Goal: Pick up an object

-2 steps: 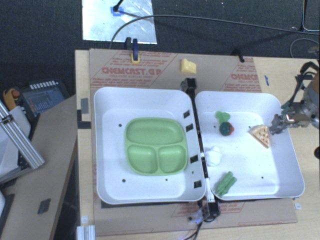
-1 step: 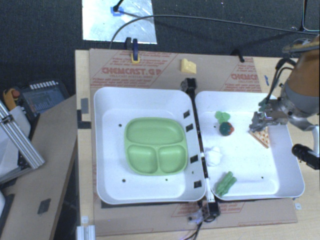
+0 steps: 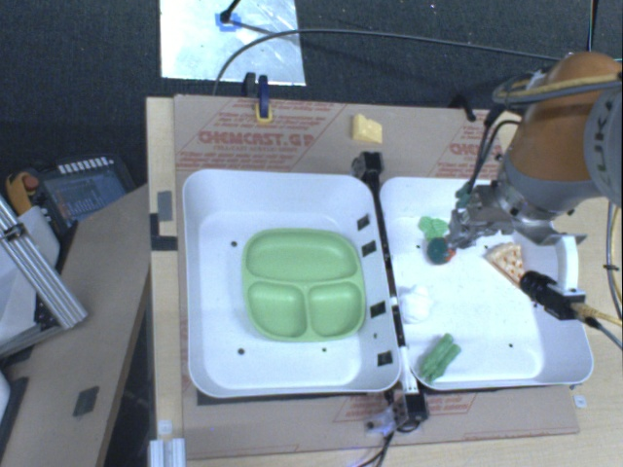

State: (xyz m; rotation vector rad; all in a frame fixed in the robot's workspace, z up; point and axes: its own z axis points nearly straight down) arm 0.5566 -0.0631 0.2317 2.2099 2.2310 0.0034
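My gripper [image 3: 458,233] hangs low over the right bin [image 3: 487,358], near its far left part. Right beside its tips lie a small green piece [image 3: 431,226] and a round teal object [image 3: 440,251]. A pizza-slice toy [image 3: 506,259] lies just right of the gripper, partly under the arm. A white lump [image 3: 417,303] rests by the bin's left wall, and a green pod-shaped toy [image 3: 438,356] lies near the front left corner. Nothing shows between the fingers.
The left bin [image 3: 209,261] holds a green sectioned plate [image 3: 302,282]. A black divider [image 3: 382,270] runs between the bins. A yellow block [image 3: 367,127] lies on the cardboard behind them. The arm's black connector [image 3: 547,295] overhangs the right bin's right side.
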